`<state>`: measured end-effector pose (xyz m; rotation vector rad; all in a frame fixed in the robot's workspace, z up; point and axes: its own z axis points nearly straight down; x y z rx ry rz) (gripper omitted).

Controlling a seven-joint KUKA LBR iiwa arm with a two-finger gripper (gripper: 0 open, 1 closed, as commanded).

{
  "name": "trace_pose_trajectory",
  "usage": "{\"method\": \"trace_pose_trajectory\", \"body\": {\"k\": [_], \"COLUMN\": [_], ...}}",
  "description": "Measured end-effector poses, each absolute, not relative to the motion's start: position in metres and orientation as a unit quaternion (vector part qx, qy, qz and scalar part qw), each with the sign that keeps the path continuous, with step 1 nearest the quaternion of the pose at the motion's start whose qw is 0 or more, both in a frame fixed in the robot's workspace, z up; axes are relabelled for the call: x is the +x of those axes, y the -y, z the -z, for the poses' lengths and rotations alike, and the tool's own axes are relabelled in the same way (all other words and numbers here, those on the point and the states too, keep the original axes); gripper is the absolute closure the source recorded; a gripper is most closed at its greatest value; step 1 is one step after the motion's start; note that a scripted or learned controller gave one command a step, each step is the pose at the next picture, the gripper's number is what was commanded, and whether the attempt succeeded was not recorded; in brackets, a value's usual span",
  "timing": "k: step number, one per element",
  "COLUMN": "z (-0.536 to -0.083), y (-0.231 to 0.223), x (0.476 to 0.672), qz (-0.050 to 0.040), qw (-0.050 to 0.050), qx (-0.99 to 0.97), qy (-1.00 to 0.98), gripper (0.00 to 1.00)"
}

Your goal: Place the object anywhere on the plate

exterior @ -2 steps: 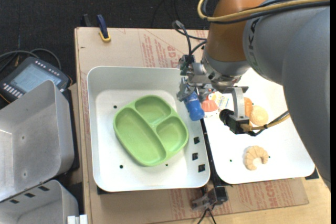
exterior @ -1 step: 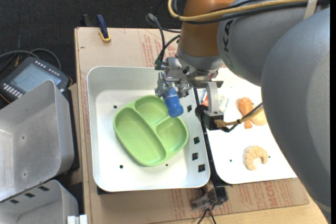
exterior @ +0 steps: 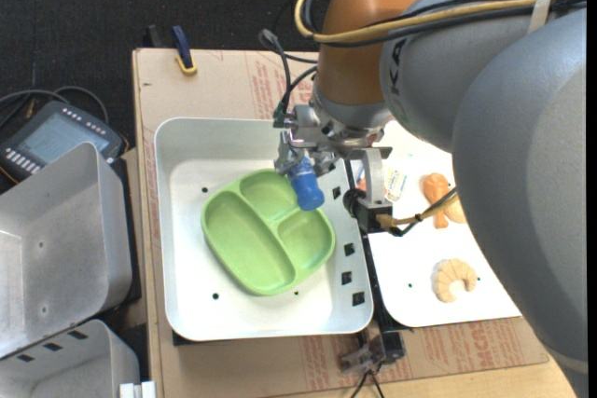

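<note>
- so the thing I'm meant to drop off is a small blue object [exterior: 306, 188], chunky and cylinder-ish, bright plastic blue with a paler top end. can't tell exactly what it is from up here
- it's sitting right under my gripper [exterior: 300, 165], tilted, hanging over the top right edge of the green plate [exterior: 266, 233]
- looks like I've got it pinched between my fingers, upper end tucked into the metal bits, lower end sticking out toward the plate
- the plate is lime green, oval-ish, split into three compartments, lying at a slant in the left white bin [exterior: 182, 228]
- right white bin [exterior: 420, 294] has a cream croissant-shaped toy [exterior: 454, 279], an orange toy [exterior: 438, 193] further up, and a little white packet [exterior: 395, 184] with printing too small to read
- writing: faint reddish lettering on the cardboard [exterior: 233, 84] under the bins, can't make it out. partial letters on my grey arm [exterior: 504, 98], not readable either
</note>
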<state>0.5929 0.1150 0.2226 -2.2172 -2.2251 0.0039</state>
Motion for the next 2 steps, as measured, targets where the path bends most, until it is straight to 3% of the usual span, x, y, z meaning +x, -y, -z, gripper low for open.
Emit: {"method": "trace_pose_trajectory", "body": {"k": [1,2], "z": [-0.2335,-0.2334], "y": [-0.1045,-0.1048], "x": [0.5818,0.5823], "qz": [-0.001,-0.0007], "qw": [0.001,0.0], "qx": [-0.708,-0.707], "qy": [0.706,0.707], "gripper": [1.0,0.0]}}
